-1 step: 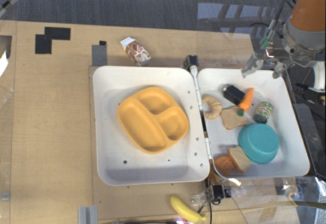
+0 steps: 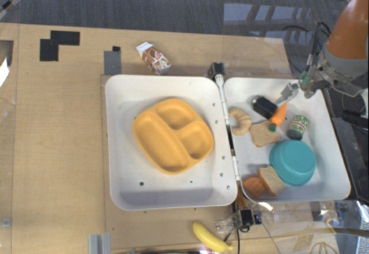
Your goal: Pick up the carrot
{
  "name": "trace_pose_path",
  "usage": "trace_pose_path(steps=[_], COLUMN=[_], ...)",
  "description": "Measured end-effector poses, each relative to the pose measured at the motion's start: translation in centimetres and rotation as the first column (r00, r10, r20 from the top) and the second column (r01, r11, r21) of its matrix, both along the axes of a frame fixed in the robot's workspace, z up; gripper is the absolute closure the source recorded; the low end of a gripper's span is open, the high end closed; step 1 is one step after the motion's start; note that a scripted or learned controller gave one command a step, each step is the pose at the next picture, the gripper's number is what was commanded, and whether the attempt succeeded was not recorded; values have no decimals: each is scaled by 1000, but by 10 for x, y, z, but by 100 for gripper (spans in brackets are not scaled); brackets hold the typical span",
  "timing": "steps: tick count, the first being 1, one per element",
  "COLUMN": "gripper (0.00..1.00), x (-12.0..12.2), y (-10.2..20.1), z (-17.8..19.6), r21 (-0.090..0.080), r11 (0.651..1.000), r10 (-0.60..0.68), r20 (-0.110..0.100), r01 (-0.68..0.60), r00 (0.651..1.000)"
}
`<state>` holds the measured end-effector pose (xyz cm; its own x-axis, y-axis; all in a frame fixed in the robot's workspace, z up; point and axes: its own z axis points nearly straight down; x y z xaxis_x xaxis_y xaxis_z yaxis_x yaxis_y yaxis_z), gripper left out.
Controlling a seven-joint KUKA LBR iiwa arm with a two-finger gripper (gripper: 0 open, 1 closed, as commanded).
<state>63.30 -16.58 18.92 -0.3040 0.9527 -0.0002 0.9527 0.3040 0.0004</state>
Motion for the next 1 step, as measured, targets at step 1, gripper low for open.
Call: trace_pose_path(steps=[1], gripper=[0], x=[14], y=[-17], z=[-74], r21=[-4], r11=[1000], r10=[-8], r20=[33], r01=[8], r00=[999])
